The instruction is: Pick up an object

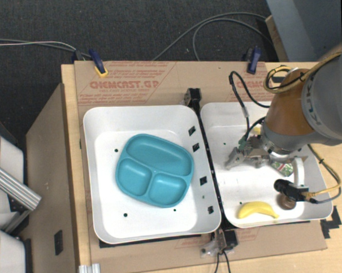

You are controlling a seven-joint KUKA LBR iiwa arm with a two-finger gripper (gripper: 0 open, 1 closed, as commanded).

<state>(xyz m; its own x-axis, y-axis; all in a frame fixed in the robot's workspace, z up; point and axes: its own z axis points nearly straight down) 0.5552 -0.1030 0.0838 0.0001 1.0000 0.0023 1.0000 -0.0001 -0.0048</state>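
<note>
In the right bin [227, 125], a yellow banana [257, 211] lies near the front edge. A small green and white packet [284, 168] sits toward the right side, partly hidden under the wrist. Beside the banana rests a small brown round thing [286, 202]. My gripper [244, 156] hangs low over the middle of the right bin, left of the packet and behind the banana. I see nothing held in it. The grey arm with its orange band comes in from the right and covers the bin's right part.
A teal divided plate [154, 170] lies in the middle of the left bin [97, 142]. A black divider with clips [202, 160] runs between the two bins. Cables loop over the cardboard behind the right bin.
</note>
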